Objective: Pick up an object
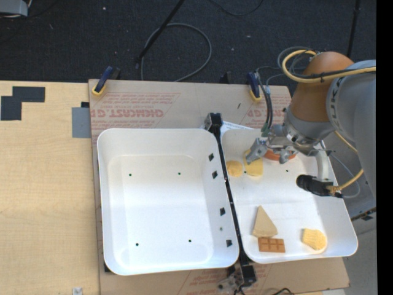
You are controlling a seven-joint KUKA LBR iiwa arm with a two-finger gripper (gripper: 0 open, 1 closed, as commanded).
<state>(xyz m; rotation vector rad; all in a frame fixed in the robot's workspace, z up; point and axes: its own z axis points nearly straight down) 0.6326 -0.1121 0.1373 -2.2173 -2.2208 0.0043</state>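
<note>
The gripper (258,156) is low over the far part of the right bin (295,209), at the end of the grey arm (353,109) that reaches in from the right. How far it is open I cannot tell, because from this angle its metal parts overlap each other. I see no thing clearly held in it. Its tip stands just above a yellow lump (254,169). The two look to be touching or almost touching, but I cannot say if there is real contact.

The lump is the nearest thing to the gripper, directly under the tip and a little toward the camera. A yellow disc (234,168) lies just beside the lump, to the left of the gripper. It is near the black strip (221,183) that runs between the two bins.

The other things lie well apart from the gripper, toward the camera, in the near part of the same bin. A tan wedge (264,221) is almost straight in front of the gripper, with its narrow end turned toward it. A brown cracker (271,245) is just beside the wide end of the wedge, on the side away from the gripper; if they touch I cannot tell. A yellow waffle (314,239) lies to the right of the cracker, near the front corner of the bin. The left bin (159,201) is to the left of the gripper, beyond the strip.
</note>
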